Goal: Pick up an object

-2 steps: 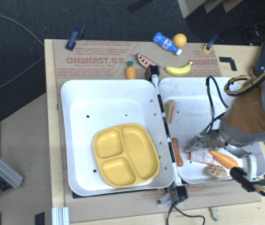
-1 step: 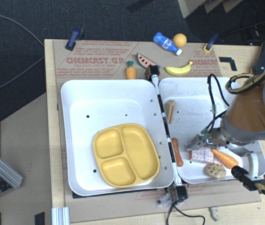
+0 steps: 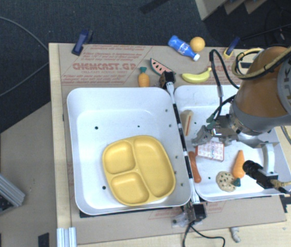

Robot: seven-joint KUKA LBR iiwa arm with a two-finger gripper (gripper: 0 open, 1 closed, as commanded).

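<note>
The right bin [image 3: 199, 94] holds a white-and-red packet [image 3: 211, 151], a carrot [image 3: 238, 164], a cookie [image 3: 226, 180], a red sausage [image 3: 194, 168] along its left wall and a tan bread stick [image 3: 187, 122]. My gripper [image 3: 211, 134] hangs low over the middle of this bin, just above the packet's upper edge and to the right of the bread stick. The grey arm with its orange band [image 3: 261, 94] reaches in from the right and hides the bin's far right part. I see nothing lifted off the bin floor.
A yellow divided plate [image 3: 138, 169] lies in the left bin [image 3: 84, 112]. Behind the bins on the cardboard lie a banana [image 3: 196, 76], a blue bottle [image 3: 182, 47], an orange [image 3: 197, 43], a watermelon slice [image 3: 159, 66] and a small carrot toy [image 3: 144, 79].
</note>
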